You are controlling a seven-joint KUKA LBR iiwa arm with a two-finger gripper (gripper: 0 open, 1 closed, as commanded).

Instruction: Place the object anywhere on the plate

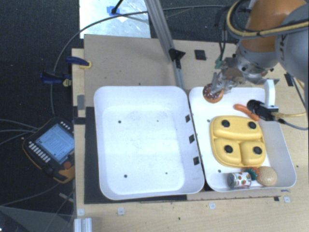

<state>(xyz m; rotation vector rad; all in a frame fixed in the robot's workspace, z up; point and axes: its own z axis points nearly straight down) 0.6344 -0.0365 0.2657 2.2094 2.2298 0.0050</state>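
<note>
The tool (216, 88) grips a sprinkled donut (212, 94); it should carry it down-right over the yellow plate (237, 140), then release low.

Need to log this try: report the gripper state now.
Gripper: at the far corner of the right bin, right at a donut-like object; open, shut or holding cannot be told.

A tan bench (130, 62) stands on dark carpeted floor (34, 28), cables (63, 57) trailing across it.
</note>
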